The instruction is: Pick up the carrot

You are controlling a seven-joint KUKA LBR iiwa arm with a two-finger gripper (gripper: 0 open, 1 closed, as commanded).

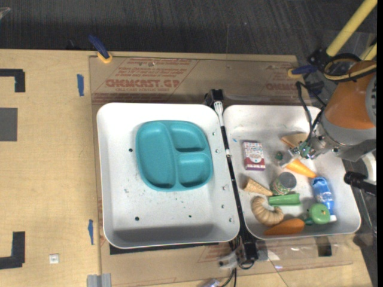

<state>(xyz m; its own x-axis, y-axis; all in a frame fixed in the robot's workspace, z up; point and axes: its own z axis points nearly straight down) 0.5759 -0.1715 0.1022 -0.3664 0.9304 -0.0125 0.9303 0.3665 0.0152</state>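
Note:
The carrot (300, 168) is a small orange cone lying in the right bin (257, 121), near its middle right, pointing right and slightly down. My gripper (307, 150) reaches in from the right and hovers at the carrot's upper left end, very close to it or touching it. The grey arm with its orange band (353, 107) rises behind it and hides part of the bin's right side.
The right bin also holds a red-and-white carton (254, 155), a tan wedge (256, 187), a croissant (266, 211), a tin can (285, 182), a blue bottle (322, 194), green pieces (319, 214) and an orange-red piece (286, 226). The left bin (119, 208) holds a teal divided plate (173, 154).

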